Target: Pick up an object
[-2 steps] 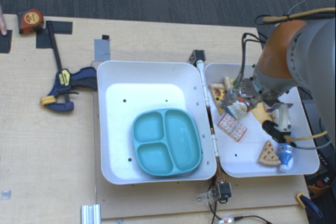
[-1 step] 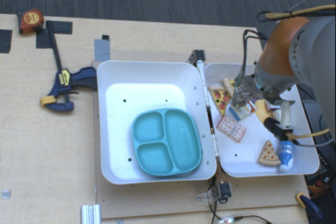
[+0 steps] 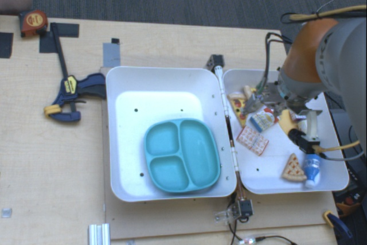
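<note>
So from my seat the arm (image 3: 321,60) is reaching in from the right and hanging over the right bin (image 3: 338,181), with the jaws (image 3: 259,101) down low among the clutter at the bin's upper left. Honestly I can't tell whether they're apart or together; it's all dark metal over a jumble of small stuff, and I can't see anything actually sitting between them. The pickable bits are all in that right bin: a small blue and white packet (image 3: 262,121) lies just below the jaws, close enough that I can't say if it's touching them. A red and white checkered piece (image 3: 253,140) sits a bit further down and left of that. A yellow banana-looking thing (image 3: 285,121) is just to the right of the packet, partly under the wrist hardware. Near the bin's front right corner there's a toy pizza slice (image 3: 293,168) and a blue bottle (image 3: 312,170) right beside it, both well apart from the jaws. Some small pale and red pieces (image 3: 237,101) are tucked up against the bin's left wall, just left of the jaws. The left bin (image 3: 123,89) has a teal divided plate (image 3: 182,154) in it. Off on the table (image 3: 34,181) to the left there's a blue and yellow clamp (image 3: 71,94) and an orange tape measure (image 3: 34,22).
</note>
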You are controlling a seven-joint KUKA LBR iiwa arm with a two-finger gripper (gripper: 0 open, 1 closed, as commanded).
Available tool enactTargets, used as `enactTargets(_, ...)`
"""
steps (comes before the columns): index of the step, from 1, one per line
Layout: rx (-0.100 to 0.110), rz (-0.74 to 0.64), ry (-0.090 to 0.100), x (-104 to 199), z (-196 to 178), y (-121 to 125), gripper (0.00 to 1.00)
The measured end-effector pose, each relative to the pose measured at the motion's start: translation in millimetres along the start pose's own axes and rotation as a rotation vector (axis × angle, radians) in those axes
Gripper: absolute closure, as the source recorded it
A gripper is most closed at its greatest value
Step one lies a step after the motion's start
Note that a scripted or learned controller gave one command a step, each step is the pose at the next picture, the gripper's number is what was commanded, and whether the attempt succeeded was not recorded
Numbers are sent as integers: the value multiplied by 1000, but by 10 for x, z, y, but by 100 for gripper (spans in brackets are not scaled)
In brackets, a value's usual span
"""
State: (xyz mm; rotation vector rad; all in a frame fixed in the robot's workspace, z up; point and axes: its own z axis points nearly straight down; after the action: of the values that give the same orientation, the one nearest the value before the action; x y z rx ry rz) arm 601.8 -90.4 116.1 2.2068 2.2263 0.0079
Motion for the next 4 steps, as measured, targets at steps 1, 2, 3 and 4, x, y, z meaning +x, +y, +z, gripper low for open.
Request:
enactTargets(1, -17, 6, -8, 23, 238, -184, 0)
enactTargets(2, -20, 4, -6, 33, 111, -163, 100)
enactTargets(3, -19, 4, -5, 34, 116, -167, 0)
enactTargets(4, -22, 1, -6, 35, 2, -153, 100)
